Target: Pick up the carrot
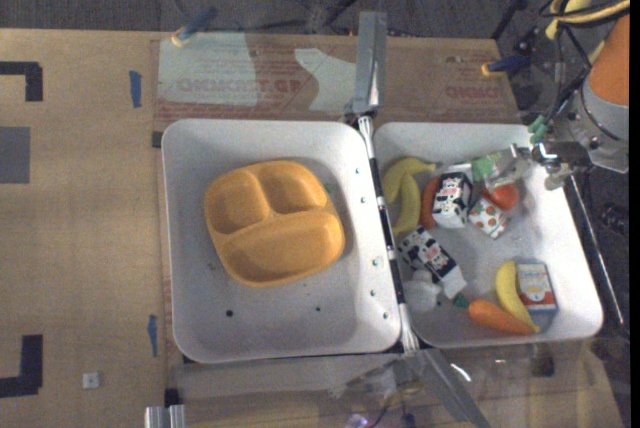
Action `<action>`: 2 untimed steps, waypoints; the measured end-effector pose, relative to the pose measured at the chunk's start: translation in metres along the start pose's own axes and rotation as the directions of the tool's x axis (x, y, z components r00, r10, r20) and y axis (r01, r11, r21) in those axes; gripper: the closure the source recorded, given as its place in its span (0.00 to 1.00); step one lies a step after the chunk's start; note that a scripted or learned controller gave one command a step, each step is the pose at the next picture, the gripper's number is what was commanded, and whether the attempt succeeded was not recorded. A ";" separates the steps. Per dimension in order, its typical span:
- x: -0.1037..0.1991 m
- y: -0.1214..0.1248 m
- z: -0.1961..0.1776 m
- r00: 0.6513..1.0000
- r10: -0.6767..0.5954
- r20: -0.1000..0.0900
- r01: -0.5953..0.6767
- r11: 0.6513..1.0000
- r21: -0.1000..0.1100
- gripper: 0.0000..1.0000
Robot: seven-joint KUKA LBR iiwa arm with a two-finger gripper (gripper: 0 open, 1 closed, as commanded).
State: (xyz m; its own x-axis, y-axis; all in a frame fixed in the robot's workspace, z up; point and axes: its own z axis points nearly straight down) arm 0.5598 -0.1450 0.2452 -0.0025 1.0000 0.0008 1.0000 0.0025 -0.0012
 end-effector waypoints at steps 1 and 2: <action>0.044 0.034 0.142 0.996 -0.090 0.002 0.090 0.996 -0.005 0.00; 0.042 0.034 0.132 0.996 -0.087 0.002 0.087 0.996 -0.006 1.00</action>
State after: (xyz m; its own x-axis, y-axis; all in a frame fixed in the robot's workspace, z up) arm 0.5934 -0.1025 0.1134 -0.0894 0.9960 -0.0016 0.9960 0.0894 0.0049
